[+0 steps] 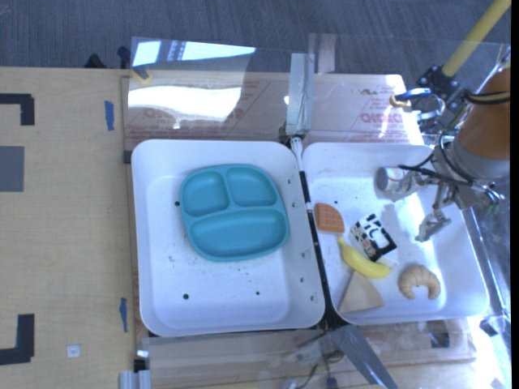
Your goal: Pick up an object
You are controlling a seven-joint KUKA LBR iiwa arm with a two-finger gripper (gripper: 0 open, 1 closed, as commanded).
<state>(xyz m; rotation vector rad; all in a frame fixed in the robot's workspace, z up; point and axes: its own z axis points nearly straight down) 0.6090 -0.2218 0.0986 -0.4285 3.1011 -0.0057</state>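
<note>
Gripper (432, 224) hung near right bin's (470, 298) right edge, grip state unclear; croissant (419, 280) lay just toward front edge, long axis crosswise.

We see two shallow white plastic bins (154, 298), the left one speckled with dark flecks and bearing a teal three-part plate (233, 211). On the right lie a yellow toy banana (363, 263), a golden-tan croissant (419, 281), an orange-brown waffle (329, 217), a black-and-white patterned block (372, 236) and a pale tan wedge (362, 296). The wooden bench (61, 217) is light tan.
</note>
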